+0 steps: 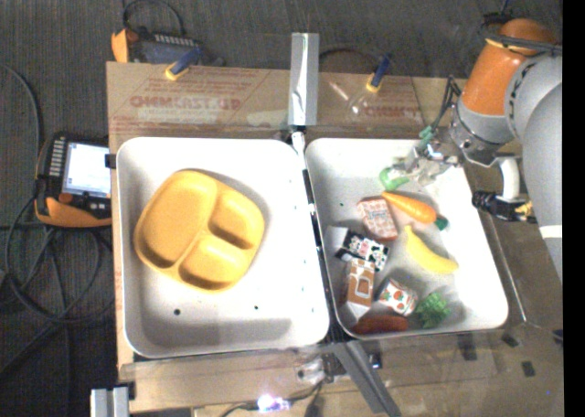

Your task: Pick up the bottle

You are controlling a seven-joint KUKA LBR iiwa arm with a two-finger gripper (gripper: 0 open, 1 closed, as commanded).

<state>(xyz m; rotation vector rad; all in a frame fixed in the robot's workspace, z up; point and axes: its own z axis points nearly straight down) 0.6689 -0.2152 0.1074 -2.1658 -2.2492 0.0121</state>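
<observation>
Camera view, looking down on two white bins side by side on the tabletop. In the left bin, one big yellow tray with three hollow parts, lying near the middle.

In the right bin, lots of small things. Bottle at the far end of this bin, pale and see-through with a bit of green on it, lying down. Just in front of it, an orange carrot with a green tip. Next to the carrot, a little reddish packet. Closer still, a yellow banana, a black and white box, a brown carton and a small red and white box. At the near edge, a green toy and a long dark red thing.

Grey arm with its orange band coming in from the right, low over the far right corner of the right bin. Tool just beside the bottle, on its right. Touching or not: cannot tell. Open or closed: cannot tell, too small and blurry.
</observation>
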